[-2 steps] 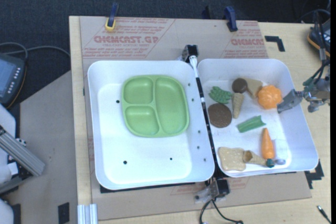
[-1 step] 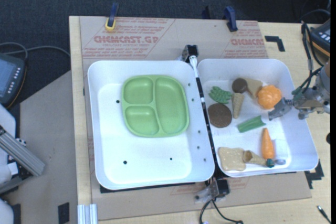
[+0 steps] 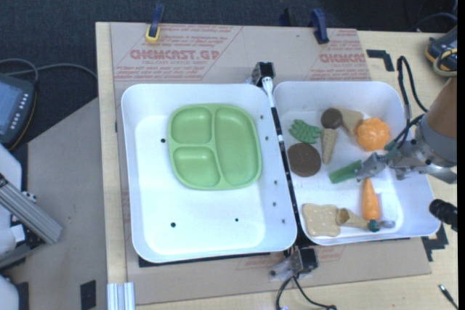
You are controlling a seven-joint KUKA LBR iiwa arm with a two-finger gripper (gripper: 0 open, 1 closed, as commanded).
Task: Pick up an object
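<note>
The right bin (image 3: 341, 89) holds several toy foods: an orange (image 3: 373, 133), a carrot (image 3: 370, 200), a long green vegetable (image 3: 344, 173), a brown round patty (image 3: 304, 160), a chocolate ice-cream cone (image 3: 330, 133), a green leafy piece (image 3: 305, 131) and a bread slice (image 3: 320, 220). My gripper (image 3: 378, 164) reaches in from the right, low over the bin. It sits at the right end of the green vegetable, between the orange and the carrot. Whether it touches the green vegetable is unclear.
A green divided plate (image 3: 215, 146) lies in the left bin (image 3: 145, 178). A raised divider (image 3: 280, 149) separates the bins. Blue and yellow clamps (image 3: 154, 24) hold the cardboard at the back. The arm's grey body (image 3: 439, 131) overhangs the right bin's right wall.
</note>
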